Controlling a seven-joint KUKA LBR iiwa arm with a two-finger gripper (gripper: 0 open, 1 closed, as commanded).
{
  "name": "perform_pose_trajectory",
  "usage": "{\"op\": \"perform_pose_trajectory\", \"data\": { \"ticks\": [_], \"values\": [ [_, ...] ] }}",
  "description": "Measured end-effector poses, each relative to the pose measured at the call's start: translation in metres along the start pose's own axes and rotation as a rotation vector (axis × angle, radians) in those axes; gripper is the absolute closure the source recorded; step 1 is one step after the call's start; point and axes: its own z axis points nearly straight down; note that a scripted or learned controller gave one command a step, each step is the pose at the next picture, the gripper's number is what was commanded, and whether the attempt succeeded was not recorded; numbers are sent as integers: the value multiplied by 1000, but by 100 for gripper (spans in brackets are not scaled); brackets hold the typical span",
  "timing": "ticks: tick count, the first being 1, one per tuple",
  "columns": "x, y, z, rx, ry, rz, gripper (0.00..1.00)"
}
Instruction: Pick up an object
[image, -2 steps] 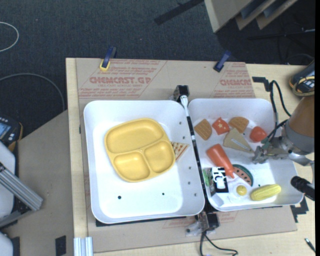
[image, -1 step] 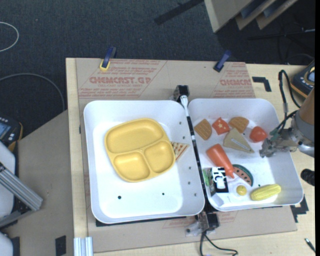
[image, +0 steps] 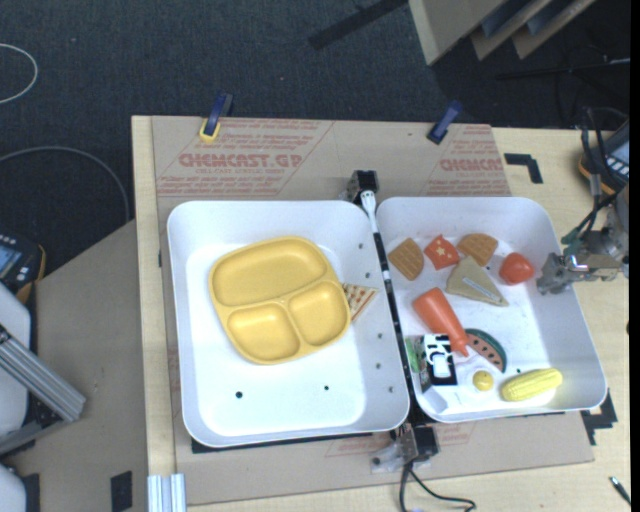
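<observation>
I see open floor along the lower part of the left bin (image: 200, 300), below the yellow divided plate (image: 278, 298). The right bin (image: 575, 330) is crowded: carrot (image: 440, 315), corn cob (image: 531, 383), tomato (image: 516, 268) and cheese wedge (image: 478, 287) leave free room only along its right side.

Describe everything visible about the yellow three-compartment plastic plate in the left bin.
The yellow three-compartment plastic plate lies flat and right side up in the left white bin, turned at a slant to the bin's walls. It looks like smooth, matte moulded plastic with rounded corners: one long section along its upper side and two smaller ones below, all bare. A tan waffle-patterned toy wedge sits against its right rim; whether they touch is unclear.
</observation>
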Motion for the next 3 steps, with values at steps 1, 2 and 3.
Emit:
{"op": "perform_pose_trajectory", "data": {
  "ticks": [1, 2, 3],
  "values": [
    [0, 1, -19, 2, 1, 0, 100],
    [50, 36, -24, 2, 2, -2, 100],
    [82, 75, -28, 1, 2, -3, 100]
  ]
}}
